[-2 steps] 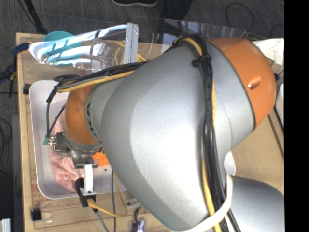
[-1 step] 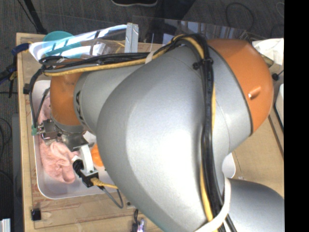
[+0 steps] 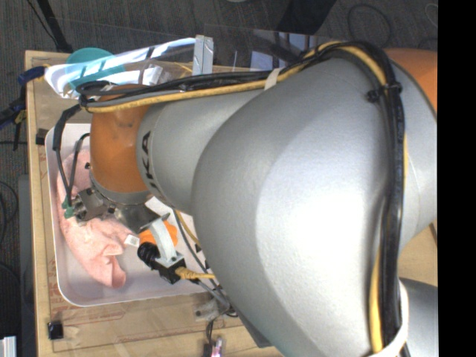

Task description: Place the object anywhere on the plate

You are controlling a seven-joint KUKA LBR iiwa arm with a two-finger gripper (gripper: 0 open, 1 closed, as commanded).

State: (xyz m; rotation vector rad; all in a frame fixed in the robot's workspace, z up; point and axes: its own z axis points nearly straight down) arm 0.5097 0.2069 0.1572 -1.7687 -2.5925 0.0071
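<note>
Grey metal of the arm takes up most of the camera view, sweeping in from the right and reaching over the counter. A black and yellow cable bundle runs along its upper side, and its orange band sits above the wrist, over the bin at the counter's left edge.

Next in size, that shallow white bin lies along the left edge of the counter, its rounded front corner bare near the counter's front left corner. A pale pink, soft, crumpled object lies inside it, spread along the bin's left wall and reaching toward the front corner. Whether a plate lies in this bin cannot be told, since the arm covers the rest.

At the counter's back left corner sit a teal rounded item and a clear plastic piece, touching or overlapping each other.

Under the wrist, the claw hangs directly above the pink object, with small orange and white fittings beside it. The wrist hides the claw's tips, so I cannot tell whether it is spread or closed.
</note>
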